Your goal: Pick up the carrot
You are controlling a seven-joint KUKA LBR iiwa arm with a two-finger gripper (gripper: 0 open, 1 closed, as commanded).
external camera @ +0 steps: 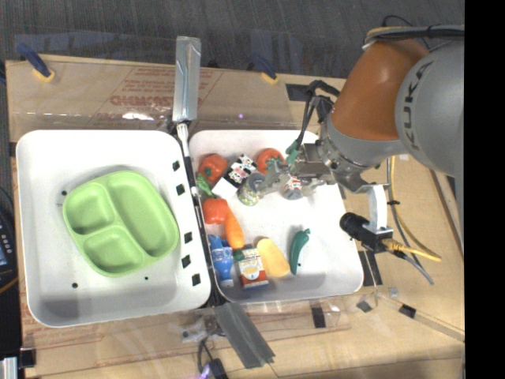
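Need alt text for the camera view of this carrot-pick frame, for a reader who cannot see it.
The gripper hovers low over the far part of the right bin, away from the carrot, which lies by the bin's left wall among other toy foods. The left bin holds a green divided plate.

This looks like a robotics lab: a grey-and-orange KUKA arm (pixel 402 93) reaches in from the right over a wooden bench (pixel 442 322). Two white bins (pixel 39 235) sit clamped at centre frame, cables (pixel 414 247) trail at right, and grey carpet (pixel 237 6) runs along the top.
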